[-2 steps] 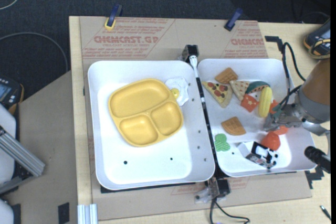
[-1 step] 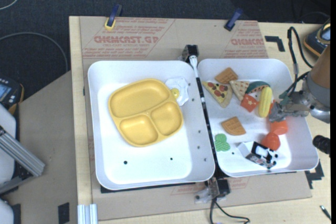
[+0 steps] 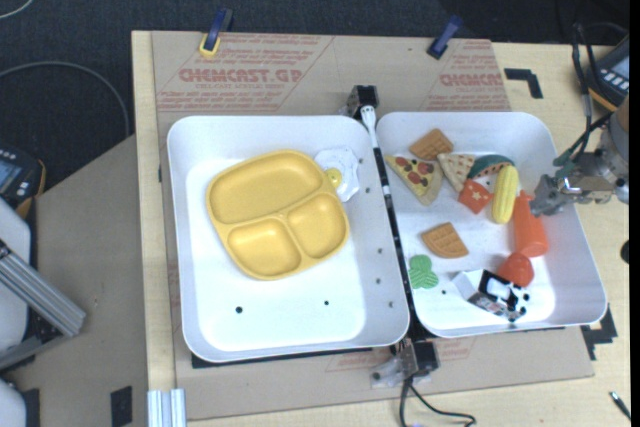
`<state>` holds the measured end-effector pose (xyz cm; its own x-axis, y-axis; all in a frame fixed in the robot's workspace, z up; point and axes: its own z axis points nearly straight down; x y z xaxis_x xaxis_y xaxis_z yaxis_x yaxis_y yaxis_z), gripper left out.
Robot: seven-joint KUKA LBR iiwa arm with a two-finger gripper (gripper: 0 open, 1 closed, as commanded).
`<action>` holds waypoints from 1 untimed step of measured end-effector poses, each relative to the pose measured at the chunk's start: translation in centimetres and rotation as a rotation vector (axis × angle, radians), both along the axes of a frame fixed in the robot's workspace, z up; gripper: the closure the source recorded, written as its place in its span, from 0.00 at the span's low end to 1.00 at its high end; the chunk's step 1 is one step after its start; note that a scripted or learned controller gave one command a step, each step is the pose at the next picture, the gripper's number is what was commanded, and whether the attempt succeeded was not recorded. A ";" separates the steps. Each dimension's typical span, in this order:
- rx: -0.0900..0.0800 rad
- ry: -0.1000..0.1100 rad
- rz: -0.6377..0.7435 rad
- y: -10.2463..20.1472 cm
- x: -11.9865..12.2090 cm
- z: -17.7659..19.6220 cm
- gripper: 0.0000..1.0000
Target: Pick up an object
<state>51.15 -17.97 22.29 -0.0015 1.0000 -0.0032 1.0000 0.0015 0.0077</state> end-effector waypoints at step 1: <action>0.006 0.008 0.004 4.6 0.6 -0.3 1.00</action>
